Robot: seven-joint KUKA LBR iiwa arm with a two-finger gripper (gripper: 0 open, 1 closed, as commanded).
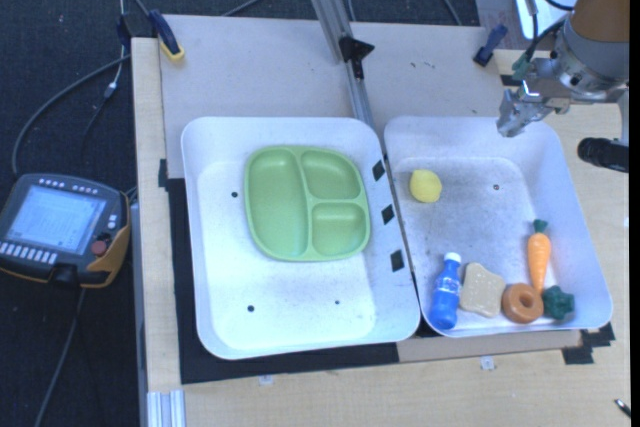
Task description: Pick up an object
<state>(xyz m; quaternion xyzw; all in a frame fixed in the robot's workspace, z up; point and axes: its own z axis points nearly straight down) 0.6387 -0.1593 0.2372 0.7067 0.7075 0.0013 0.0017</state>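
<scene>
We are getting ready to pick up one toy from the right bin (575, 205). Our tool (513, 118) is hanging over the far edge of that bin, up near its back wall, and it is not touching any toy. We cannot tell if it is wide or narrow from here, because it is small and a bit blurry.

The best toy to go for, we are thinking, is the yellow ball (426, 186). It is sitting alone near the left side of the right bin, well apart from the other toys. To do this well, we should be moving the tool right over the middle of the ball, then going straight down. A round ball can roll away, so we should be closing gently on both sides at once.

The ball is looking smooth, round and bright yellow, a bit like a lemon.

The other toys are crowding the near corner: a blue bottle (446, 291), a piece of toast (482, 290), a brown donut (521, 303) and an orange carrot (539, 253). They are close together, so grabbing one there is looking harder.

The left bin (215, 315) is holding a green plate (305, 203) with three parts.
</scene>
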